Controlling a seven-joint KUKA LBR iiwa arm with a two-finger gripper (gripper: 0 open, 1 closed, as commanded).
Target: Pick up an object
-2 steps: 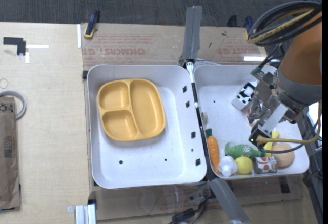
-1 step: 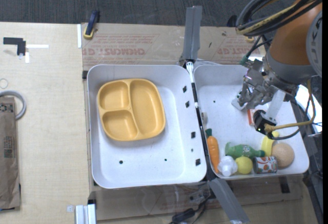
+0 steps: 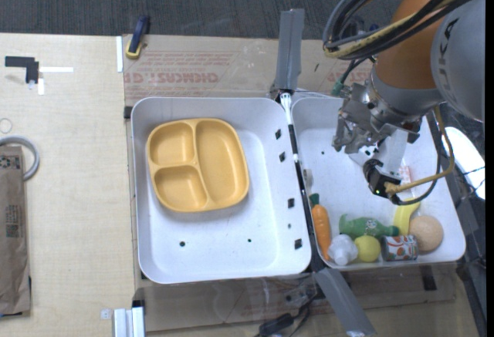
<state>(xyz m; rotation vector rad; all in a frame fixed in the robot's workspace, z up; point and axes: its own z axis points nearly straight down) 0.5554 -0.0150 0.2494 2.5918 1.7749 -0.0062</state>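
Where the right bin (image 3: 455, 251) comes closest to the camera, a small heap of toy food lies along its near wall: an orange carrot (image 3: 321, 226) at the left, a white lump (image 3: 343, 251) beside it, a green bottle (image 3: 366, 226) lying on its side, a yellow lemon (image 3: 368, 249) touching the bottle, a small printed can (image 3: 400, 247), a tan ball (image 3: 426, 232) at the right end, and a yellow banana (image 3: 405, 213) just behind the can. Beyond the heap, over the bare white floor of that bin, hangs the gripper (image 3: 356, 141) (dark metal, seen from above at a slant); whether it is open or closed cannot be told, and nothing shows in its grasp. Its grey arm (image 3: 463, 42) with the orange band rises toward the upper right, trailing black and yellow cables. Across the divider, the left bin (image 3: 224, 251) holds a yellow divided plate (image 3: 198, 164) lying flat, toward its far left part. Farther still, a blue-and-yellow tool (image 3: 138, 36) rests on the bench.
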